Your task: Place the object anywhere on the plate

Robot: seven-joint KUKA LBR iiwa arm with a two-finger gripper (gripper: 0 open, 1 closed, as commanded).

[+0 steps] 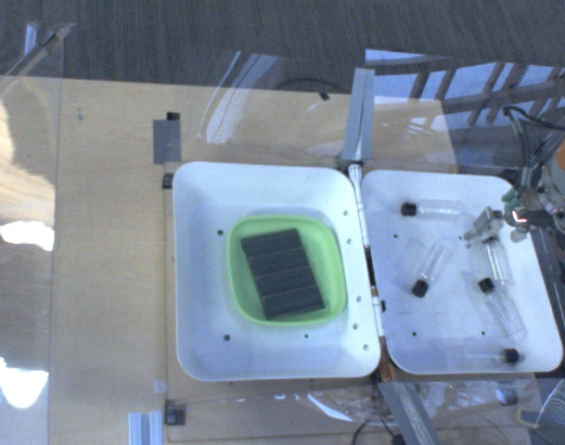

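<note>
— Vials? Where do they lie?
— Four clear vials with black caps lie in the right bin: one near the top, one tilted at the middle, one right of it, one along the bottom right.
— And the plate?
— The green plate sits in the left bin, with a dark ribbed block lying on it.
— The gripper?
— The gripper hovers over the right bin's upper right; whether it is parted or clenched, I cannot tell. Nothing visible is between its tips.
— Surroundings?
— Pale wooden bench, grey carpet beyond.
</note>
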